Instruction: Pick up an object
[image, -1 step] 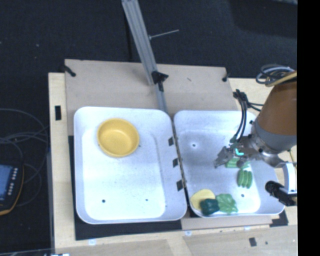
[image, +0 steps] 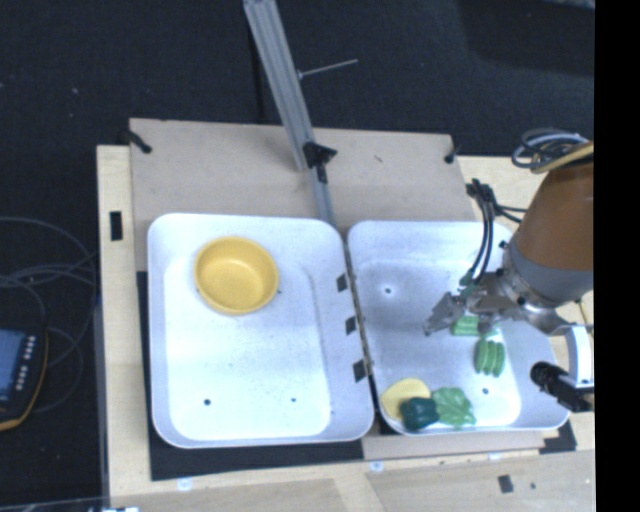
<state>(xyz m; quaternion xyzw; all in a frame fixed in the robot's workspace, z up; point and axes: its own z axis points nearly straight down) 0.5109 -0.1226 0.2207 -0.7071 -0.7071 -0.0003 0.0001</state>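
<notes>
My gripper (image: 452, 312) hangs low over the middle of the right bin (image: 400, 260), below the arm's orange band (image: 560, 215). A small pale green piece (image: 466, 326) lies right at the gripper's lower edge; whether it is touched or held is not clear. A ribbed green object (image: 489, 356) lies just below and to the right of it. In the bin's near corner, a yellow piece (image: 401, 390), a dark green pepper-like object (image: 418, 411) and a light green object (image: 453, 405) are clustered together.
The left bin (image: 240, 400) holds a yellow bowl (image: 236, 274) in its far left part. A slanted metal pole (image: 290, 95) rises behind the bins' shared edge. Black cables (image: 485, 225) run down the arm. The bench edge lies close in front.
</notes>
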